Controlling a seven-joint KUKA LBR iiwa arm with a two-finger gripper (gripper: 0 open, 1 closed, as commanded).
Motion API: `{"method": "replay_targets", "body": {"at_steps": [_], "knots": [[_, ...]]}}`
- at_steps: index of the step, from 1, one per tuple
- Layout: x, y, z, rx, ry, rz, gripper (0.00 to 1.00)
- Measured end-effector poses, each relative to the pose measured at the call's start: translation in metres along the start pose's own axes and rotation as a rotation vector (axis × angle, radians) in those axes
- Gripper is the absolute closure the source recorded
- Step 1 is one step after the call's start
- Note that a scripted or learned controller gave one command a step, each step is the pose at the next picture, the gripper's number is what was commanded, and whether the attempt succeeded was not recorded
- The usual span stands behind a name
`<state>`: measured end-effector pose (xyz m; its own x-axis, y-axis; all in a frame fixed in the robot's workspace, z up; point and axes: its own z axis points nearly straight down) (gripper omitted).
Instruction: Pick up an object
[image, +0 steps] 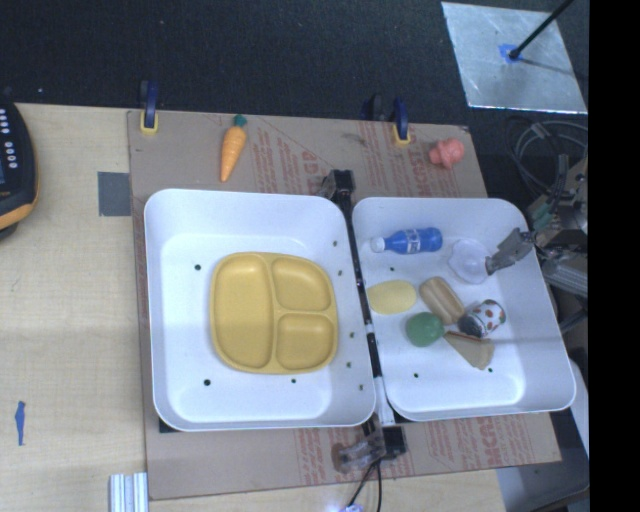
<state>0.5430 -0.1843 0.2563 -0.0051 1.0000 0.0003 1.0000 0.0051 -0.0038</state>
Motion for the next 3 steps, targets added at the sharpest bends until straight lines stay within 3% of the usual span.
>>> {"method": "replay_targets", "body": {"at_steps": [1,2,3], "knots": [[-0.011,-0.014,0.143,0.010,0.002,0.001,0.00],[-0.013,-0.011,0.125,-0.002,-0.002,0.000,1.00],[0.055,0.007,0.153,-0.001,0.002,-0.007,1.00]]}}
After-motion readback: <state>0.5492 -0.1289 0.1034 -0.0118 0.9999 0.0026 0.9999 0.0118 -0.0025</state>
